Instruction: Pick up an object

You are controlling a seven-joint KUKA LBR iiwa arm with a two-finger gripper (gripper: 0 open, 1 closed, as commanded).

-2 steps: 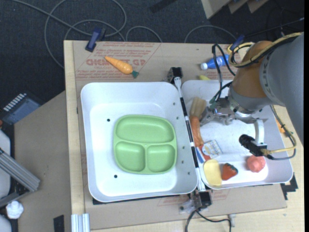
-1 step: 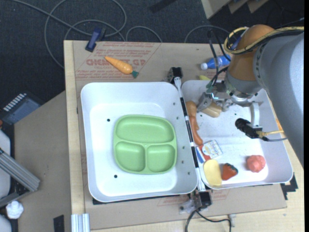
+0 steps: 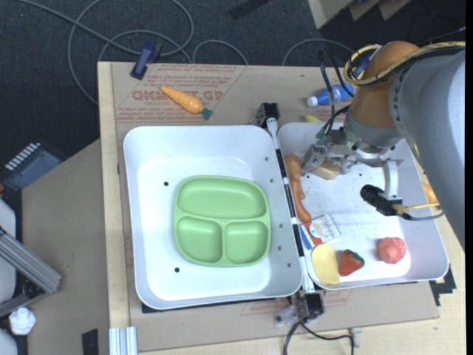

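I have the tool low in the upper left corner of the right bin, hanging off the arm that comes in from the right. From this slanted view its tips are lost in a cluster of metal and cable, so I cannot tell how it is set, and I see nothing I could call gripped.

The nearest candidate is a pale tan piece, touching or just under the tool on its lower side; too small to name. Just left of that, along the bin's left wall, lies a long orange strip, its long axis running down the wall from near the tool toward the front. I judge that to take it I would need to shift slightly left and close across its width.

Everything else is farther off, toward the front edge: a packet, a yellow piece, a strawberry beside it, and a pink ball well apart to the right. The left bin holds a green divided plate, and a toy carrot lies on the desk behind it.
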